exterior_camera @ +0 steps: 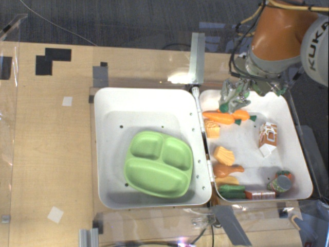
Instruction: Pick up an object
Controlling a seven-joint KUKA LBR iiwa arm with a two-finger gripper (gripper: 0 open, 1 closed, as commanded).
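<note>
The right bin [295, 138] holds several toy foods. An orange carrot [222, 118] with a green top lies near its back left corner. Around it are a yellow block [212, 130], a small brown and white carton [268, 137], an orange wedge [223, 154], a brown drumstick [229, 171], a green vegetable [231, 191], a red stick [260, 194] and a small can [281, 180]. My gripper [234, 100] hangs low over the back left of this bin, just above the carrot. A small green piece [224, 107] shows at its tip.
A green divided plate [159, 163] lies in the left bin [108, 138]. A metal post [197, 58] stands behind the wall between the bins. The wooden bench [46, 153] stretches to the left.
</note>
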